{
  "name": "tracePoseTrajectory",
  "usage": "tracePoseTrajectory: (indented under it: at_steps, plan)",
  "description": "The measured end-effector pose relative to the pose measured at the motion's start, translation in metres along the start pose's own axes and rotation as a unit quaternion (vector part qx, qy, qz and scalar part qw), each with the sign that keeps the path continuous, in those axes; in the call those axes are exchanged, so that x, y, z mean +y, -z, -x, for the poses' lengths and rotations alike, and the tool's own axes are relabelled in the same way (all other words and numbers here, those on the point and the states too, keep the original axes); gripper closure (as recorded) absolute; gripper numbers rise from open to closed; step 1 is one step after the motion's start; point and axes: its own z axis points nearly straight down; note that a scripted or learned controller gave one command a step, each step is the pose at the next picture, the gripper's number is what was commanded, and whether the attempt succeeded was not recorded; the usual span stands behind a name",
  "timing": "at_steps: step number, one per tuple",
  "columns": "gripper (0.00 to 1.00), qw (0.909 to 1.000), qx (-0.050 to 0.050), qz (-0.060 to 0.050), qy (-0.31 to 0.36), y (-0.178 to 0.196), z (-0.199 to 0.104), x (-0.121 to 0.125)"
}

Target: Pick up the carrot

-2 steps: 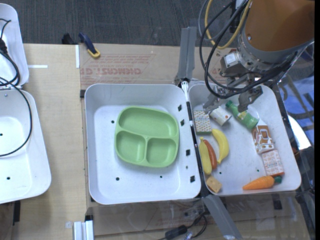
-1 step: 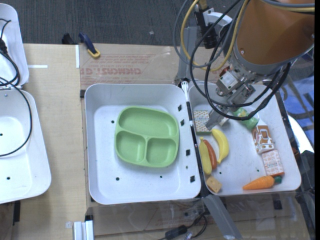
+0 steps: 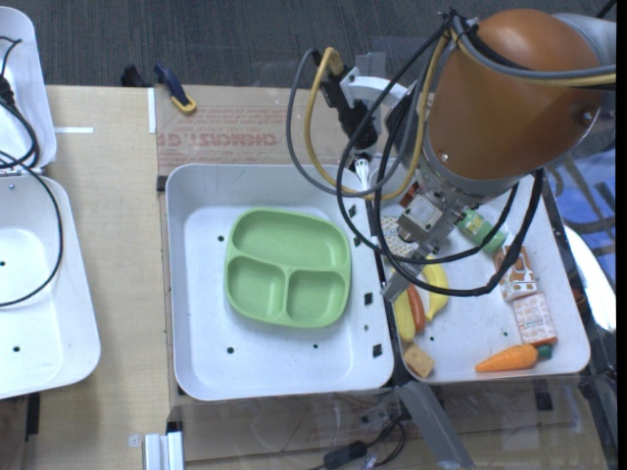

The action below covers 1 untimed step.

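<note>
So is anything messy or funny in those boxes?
Nothing looks spilled or broken. The carrot lies loose in the right bin by a small carton, and the green plate sits flat in the left bin.

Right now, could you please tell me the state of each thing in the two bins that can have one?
carrot: lying flat near the right bin's front edge, apart from the gripper.
green divided plate: upright in the left bin, compartments bare.
banana: lying in the right bin below the gripper.
gripper: above the right bin, over the banana.
carton: lying on its side.
</note>
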Motion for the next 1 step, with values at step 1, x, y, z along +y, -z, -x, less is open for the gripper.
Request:
tracePoseTrajectory:
  at_steps: [1]
  plan:
    - [0.00,0.9827,-0.001,0.001,0.185,-0.0685,0.0519,-0.0393]
